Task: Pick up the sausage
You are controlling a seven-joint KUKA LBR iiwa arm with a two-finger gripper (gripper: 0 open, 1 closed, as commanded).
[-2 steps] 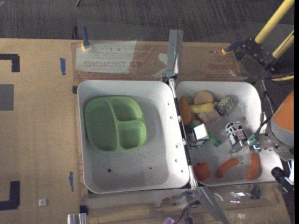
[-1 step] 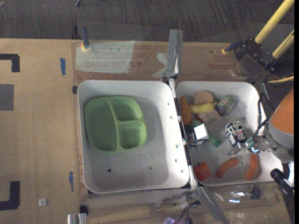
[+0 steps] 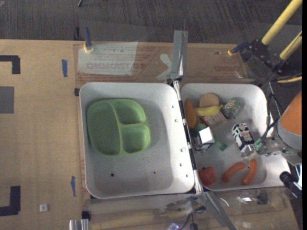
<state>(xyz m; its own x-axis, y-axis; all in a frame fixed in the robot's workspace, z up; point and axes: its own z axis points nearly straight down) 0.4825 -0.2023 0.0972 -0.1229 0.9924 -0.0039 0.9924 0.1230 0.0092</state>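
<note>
Left bin [image 3: 91, 176] holds a green divided plate [image 3: 118, 126] and nothing to grab. Right bin [image 3: 263, 97] is the cluttered one: an orange carrot-like piece [image 3: 190, 114] along its left wall, a banana [image 3: 208, 110] and a tan round item [image 3: 209, 100] toward the back, a small white box [image 3: 205, 136] near the divider, a red tomato-like piece [image 3: 207, 176] at the front left, a milk carton [image 3: 242, 137] mid-right. Sausage [image 3: 234, 171] lies flat on the bin floor at the front, slanted, just beside a second similar orange-red link [image 3: 250, 171] (either could be the target, can't tell them apart; taking the left one). The tomato piece is near its lower end, and the two links are close but apparently not touching. Looks like a toy: likely light, fairly stiff, smooth and rounded, so it may roll or squirt out of a pinch. Best hold is across the short axis at mid-length, jaws square to the slant, where there is room on both sides. Arm comes in at the right edge, gripper [image 3: 261, 146] near the carton's right side, well short of the sausage; whether it's spread or closed I cannot tell.
</note>
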